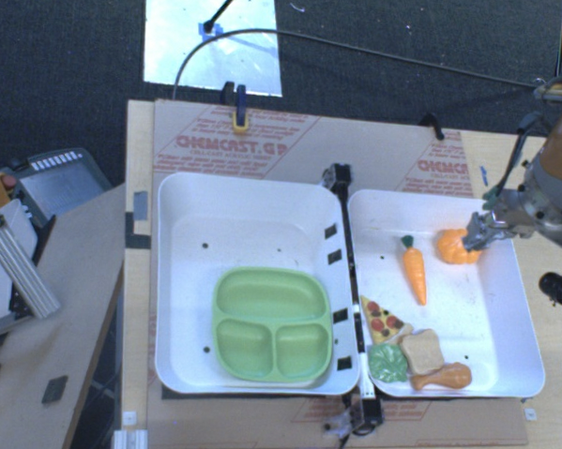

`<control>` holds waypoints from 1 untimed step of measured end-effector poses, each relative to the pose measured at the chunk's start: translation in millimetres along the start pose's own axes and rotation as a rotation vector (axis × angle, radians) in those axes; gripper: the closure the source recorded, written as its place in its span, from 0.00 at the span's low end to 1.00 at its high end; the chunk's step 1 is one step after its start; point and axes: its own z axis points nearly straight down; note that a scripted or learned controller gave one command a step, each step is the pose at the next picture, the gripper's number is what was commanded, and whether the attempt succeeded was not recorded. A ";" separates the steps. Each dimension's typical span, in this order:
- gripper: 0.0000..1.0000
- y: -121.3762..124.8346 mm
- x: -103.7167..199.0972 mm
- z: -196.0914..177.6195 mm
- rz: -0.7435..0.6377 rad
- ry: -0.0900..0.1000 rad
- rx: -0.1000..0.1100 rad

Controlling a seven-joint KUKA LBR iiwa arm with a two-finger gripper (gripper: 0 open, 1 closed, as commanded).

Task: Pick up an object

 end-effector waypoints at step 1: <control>1.00 -1.4 51.6 -6.7 0.000 0.000 -0.001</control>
